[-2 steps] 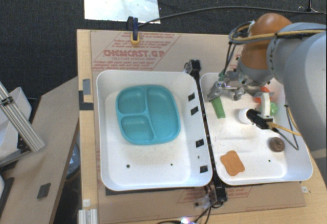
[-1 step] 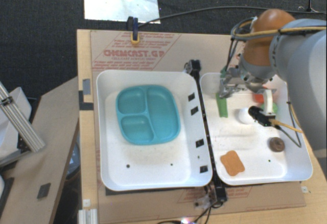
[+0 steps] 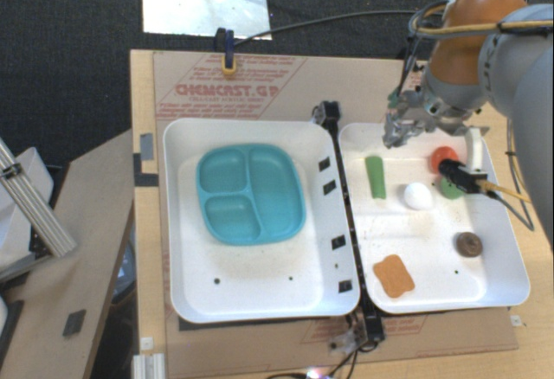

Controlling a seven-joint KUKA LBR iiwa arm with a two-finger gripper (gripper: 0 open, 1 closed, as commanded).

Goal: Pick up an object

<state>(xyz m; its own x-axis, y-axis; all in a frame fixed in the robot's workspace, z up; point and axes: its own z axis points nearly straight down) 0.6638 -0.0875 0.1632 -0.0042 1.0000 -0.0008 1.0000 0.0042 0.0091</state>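
My gripper (image 3: pixel 396 135) hangs over the back left corner of the right bin (image 3: pixel 502 282), with nothing seen in it. Just in front of it a green stick (image 3: pixel 376 176) lies lengthwise on the bin floor. A white ball (image 3: pixel 417 195) rests to the right of the stick. Further right are a red piece (image 3: pixel 443 157) and a green piece (image 3: pixel 450 189), both partly hidden by robot hardware. A brown round piece (image 3: pixel 468 244) sits near the right wall. An orange flat piece (image 3: pixel 394 275) lies at the front.
The left bin (image 3: pixel 186 282) holds a teal divided plate (image 3: pixel 251 194). A black divider (image 3: pixel 342 213) runs between the two bins. The arm's grey and orange body (image 3: pixel 485 40) reaches in over the right bin's back right.
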